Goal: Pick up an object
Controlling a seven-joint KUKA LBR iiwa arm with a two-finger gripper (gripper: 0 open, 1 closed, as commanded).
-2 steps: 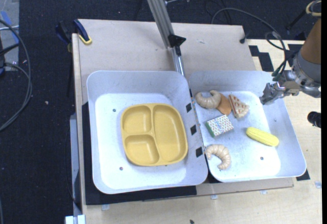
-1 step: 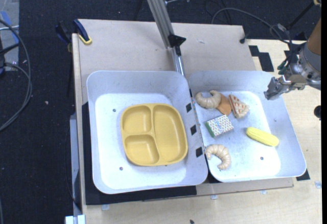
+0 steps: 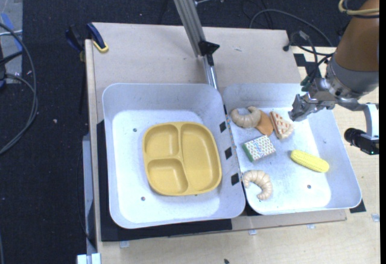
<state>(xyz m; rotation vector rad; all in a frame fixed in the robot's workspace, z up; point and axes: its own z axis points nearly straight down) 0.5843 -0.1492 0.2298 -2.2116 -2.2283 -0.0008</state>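
Tool: the tool (image 3: 300,109) hangs over the right bin's upper part, near its 1 o'clock corner, just right of the pizza slice; nothing shows between its fingers, and whether they stand apart or together I cannot tell.
Arm: the grey arm (image 3: 356,58) with its orange band comes in from 3 o'clock.
Right bin: the shallow white right bin (image 3: 338,193) carries five small toy foods.
Upper croissant: a pale tan upper croissant (image 3: 246,117) curls at the bin's 10 o'clock, touching an orange-brown piece (image 3: 264,124) beside it.
Pizza slice: a pizza slice (image 3: 281,125), tan crust with speckled reddish top, lies just right of that piece, toward 12 o'clock of the bin's centre.
Box: a small box (image 3: 260,147), white with green speckle, sits near the centre, tilted.
Corn: a yellow corn cob (image 3: 310,161) lies at 3 o'clock of the box, apart from it.
Lower croissant: a second pale lower croissant (image 3: 258,182) rests at the bin's 7 o'clock.
Left bin: the left bin (image 3: 126,136) bears a yellow plate (image 3: 181,158) with three compartments.
Desk: the light wooden desk (image 3: 145,55) holds both bins side by side; a blue and yellow clamp (image 3: 96,38) grips its 11 o'clock corner.
Pole: a grey metal pole (image 3: 187,9) slants down from 12 o'clock to the gap between the bins.
Floor: dark floor (image 3: 48,136) with loose cables surrounds the desk.
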